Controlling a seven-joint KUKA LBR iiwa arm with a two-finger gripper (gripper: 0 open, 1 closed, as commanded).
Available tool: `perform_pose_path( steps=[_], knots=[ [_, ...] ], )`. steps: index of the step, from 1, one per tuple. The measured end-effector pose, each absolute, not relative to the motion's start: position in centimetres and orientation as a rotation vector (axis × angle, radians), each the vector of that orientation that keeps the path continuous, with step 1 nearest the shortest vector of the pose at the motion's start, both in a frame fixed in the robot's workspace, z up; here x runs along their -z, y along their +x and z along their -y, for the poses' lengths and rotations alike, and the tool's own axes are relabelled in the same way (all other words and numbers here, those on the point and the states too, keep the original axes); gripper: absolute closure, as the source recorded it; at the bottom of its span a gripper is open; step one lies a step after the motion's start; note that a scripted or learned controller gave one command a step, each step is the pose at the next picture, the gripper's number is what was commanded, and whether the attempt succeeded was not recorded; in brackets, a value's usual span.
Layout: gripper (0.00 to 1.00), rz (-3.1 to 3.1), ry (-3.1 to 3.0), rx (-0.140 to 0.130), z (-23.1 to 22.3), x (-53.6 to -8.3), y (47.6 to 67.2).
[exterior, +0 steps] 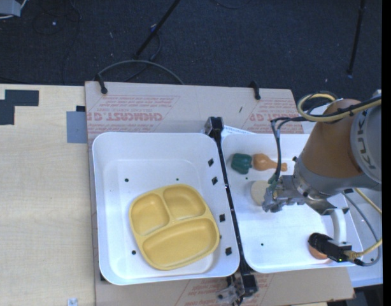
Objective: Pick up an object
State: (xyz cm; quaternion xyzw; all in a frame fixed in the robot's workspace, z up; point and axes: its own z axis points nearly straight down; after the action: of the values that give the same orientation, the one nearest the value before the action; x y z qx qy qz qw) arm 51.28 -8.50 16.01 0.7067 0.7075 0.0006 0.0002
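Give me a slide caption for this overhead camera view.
Gripper low in right bin by cream object; yellow tray in left bin.

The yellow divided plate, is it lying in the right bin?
No, the yellow divided plate lies in the left bin, while the right bin holds the small items.

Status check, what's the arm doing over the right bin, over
Pincer low in right bin, beside pale round object; grip unclear. Green piece and orange piece lie behind. Yellow divided plate sits in left bin.
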Motion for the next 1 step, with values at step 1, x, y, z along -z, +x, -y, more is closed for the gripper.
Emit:
perform_pose_path(
  steps=[1],
  knots=[
    [1.00, -2.222, 2.221, -0.001, 8.52, -20.25, 51.06]
  ],
)
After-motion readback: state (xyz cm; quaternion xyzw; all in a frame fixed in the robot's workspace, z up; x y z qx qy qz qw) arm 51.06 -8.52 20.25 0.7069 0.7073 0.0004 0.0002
